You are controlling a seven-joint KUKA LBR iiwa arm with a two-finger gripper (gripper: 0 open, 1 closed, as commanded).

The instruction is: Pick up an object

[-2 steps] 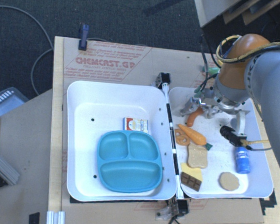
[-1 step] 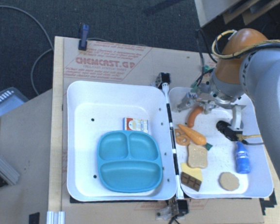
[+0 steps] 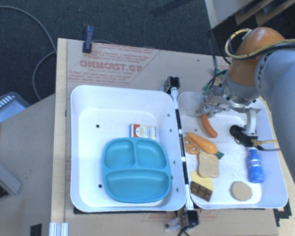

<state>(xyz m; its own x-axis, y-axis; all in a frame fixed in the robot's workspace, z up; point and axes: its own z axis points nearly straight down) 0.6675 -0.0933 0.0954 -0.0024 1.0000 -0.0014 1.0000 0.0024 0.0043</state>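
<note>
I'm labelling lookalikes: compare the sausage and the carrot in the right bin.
The sausage is redder with rounded ends; the carrot is orange, tapered, with a green tip. The sausage lies right next to the gripper; the carrot lies farther off, beside the bread slice. Both are long and lie in the right bin.

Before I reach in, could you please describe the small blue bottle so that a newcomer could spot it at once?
Look in the white bin on the view's right, toward its right side. The blue bottle lies there, just above a round tan disc. It is the only blue thing in that bin; its neighbours are orange, tan or brown.
</note>
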